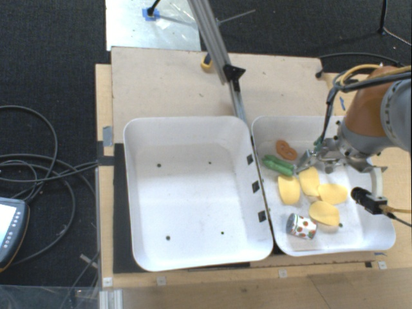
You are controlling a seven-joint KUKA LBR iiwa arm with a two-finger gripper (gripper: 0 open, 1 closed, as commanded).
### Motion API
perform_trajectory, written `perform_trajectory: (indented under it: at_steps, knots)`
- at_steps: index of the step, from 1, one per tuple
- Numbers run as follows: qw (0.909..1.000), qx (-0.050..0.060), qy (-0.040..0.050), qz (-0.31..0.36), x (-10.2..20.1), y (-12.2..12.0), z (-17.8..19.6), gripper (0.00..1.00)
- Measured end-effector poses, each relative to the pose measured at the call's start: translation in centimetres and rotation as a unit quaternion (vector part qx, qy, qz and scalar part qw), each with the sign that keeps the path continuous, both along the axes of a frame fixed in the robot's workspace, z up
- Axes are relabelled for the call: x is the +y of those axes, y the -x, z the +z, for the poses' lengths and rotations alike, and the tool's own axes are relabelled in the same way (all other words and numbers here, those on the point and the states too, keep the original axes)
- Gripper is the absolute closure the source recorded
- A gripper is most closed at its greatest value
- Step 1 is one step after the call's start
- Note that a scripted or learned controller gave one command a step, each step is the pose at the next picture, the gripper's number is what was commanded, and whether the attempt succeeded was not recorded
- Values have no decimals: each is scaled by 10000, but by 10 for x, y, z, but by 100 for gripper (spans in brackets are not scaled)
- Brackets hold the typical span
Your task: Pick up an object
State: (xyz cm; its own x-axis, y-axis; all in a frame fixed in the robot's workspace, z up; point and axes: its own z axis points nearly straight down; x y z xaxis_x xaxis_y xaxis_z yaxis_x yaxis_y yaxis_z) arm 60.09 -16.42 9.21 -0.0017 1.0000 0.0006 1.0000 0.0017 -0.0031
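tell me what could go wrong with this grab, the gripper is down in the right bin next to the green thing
1. The gripper sits where the green object and the yellow pieces crowd together, so it may close on two things or only nudge them.
2. The orange-red piece lies close by and could get pushed aside.

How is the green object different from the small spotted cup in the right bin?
The green object is long, thin and one plain colour; the spotted cup is short, round and white with red and green marks. The green object lies near the bin's upper left, right beside the end effector; the cup lies on its side near the front wall, away from the end effector. Both rest in the right bin, next to the yellow pieces.
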Motion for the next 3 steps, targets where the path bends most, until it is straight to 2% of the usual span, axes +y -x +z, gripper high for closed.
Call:
perform_trajectory:
  at_steps: [1, 3]
  knots:
    - [10000, -36, 6, 4, -1, -2, 14, 100]
    - [10000, -48, 10, 18, 1, -9, 103, 100]
